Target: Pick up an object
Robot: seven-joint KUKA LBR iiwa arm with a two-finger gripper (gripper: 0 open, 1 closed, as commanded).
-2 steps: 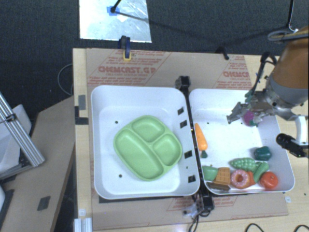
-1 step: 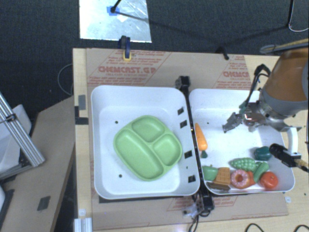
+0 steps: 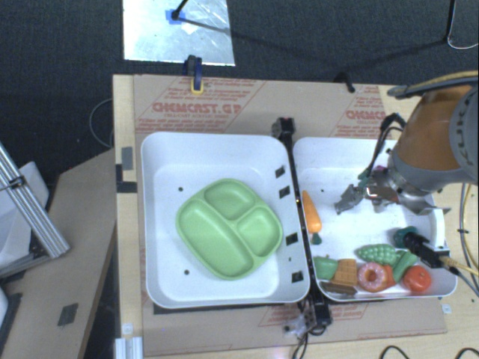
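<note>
Toy food (image 3: 372, 271) crowded the right bin's (image 3: 329, 163) near edge; above it hung the claw (image 3: 350, 198), empty, fingers spread.

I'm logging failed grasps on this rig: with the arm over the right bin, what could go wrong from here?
1. The claw hangs over bare floor of the right bin, apart from every toy; closing here would likely catch nothing.
2. The toy donut, tomato and green corn cob lie packed along the near wall, so a descent there may nudge neighbours or strike the wall.
3. The toy carrot lies against the divider, leaving little finger room.
</note>
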